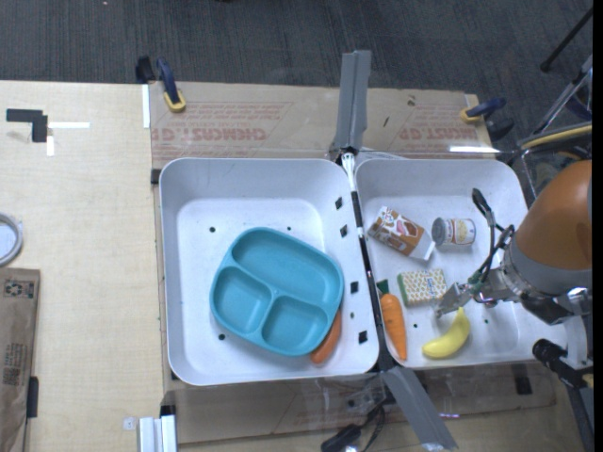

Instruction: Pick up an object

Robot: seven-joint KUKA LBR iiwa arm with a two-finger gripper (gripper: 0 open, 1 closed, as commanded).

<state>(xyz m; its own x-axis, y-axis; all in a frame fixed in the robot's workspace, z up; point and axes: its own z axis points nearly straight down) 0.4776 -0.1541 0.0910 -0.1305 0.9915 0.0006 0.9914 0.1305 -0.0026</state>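
The right bin [429, 172] holds a yellow banana [448, 339] at the front and an orange carrot [394, 325] near the divider. It also holds a small tan speckled block [421, 285], a brown-and-white carton [396, 232] and a small can [455, 232] lying on its side. My gripper [455, 298] reaches in from the right. It hangs low just above the banana's upper end and just right of the tan block. Nothing is seen held in it.
The left bin [188, 196] holds a blue divided plate [275, 292] with an orange sausage-shaped item [327, 342] tucked under its front right edge. The arm's orange band [565, 215] overhangs the right bin's right wall. Clamps and cardboard lie behind the bins.
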